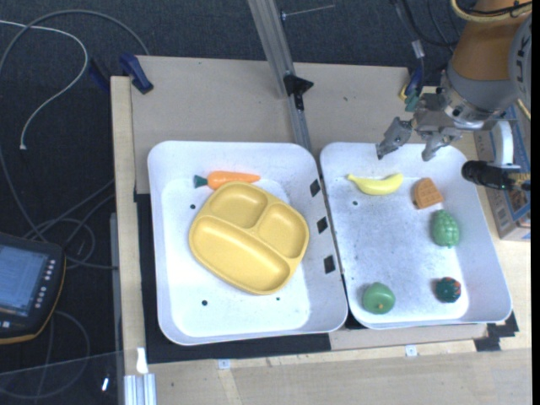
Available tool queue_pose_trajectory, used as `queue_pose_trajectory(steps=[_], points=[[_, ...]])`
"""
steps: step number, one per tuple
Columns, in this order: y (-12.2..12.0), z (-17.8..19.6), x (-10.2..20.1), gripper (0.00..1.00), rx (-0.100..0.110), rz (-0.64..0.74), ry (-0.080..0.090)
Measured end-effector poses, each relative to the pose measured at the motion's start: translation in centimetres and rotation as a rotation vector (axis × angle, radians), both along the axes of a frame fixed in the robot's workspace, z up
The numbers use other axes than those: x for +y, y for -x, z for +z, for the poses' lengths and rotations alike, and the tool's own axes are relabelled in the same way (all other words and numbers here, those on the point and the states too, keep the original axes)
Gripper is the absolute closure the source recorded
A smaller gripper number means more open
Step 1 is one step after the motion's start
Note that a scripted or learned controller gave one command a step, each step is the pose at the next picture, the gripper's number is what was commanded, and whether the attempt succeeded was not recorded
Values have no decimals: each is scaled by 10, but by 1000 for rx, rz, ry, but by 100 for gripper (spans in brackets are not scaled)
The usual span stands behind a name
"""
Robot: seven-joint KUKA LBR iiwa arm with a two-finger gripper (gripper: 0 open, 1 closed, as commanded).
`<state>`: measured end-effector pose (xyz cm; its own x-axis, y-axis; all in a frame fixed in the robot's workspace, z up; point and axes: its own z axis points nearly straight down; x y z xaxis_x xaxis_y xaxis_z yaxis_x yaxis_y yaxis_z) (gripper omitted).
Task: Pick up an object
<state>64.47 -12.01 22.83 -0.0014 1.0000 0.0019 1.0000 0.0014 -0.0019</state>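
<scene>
My gripper (413, 144) hangs open above the far edge of the right bin (396, 243), its two grey fingers spread with nothing between them. Just below it lies a yellow banana (376, 183). An orange-brown waffle-like piece (427, 194) rests to the banana's right. Further forward sit a bumpy green fruit (445, 229), a green apple (378, 298) and a small dark red-and-green fruit (447, 289).
The left bin (173, 226) holds a yellow divided plate (249, 237) and an orange carrot (229, 178) behind it. A slanted metal pole (278, 53) rises behind the bins. Cables lie on the dark floor at left, next to a tablet (25, 285).
</scene>
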Motion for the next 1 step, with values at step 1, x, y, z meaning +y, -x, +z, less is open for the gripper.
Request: queue_pose_trajectory(steps=[1], points=[[0,0,0,0,0,0,0]])
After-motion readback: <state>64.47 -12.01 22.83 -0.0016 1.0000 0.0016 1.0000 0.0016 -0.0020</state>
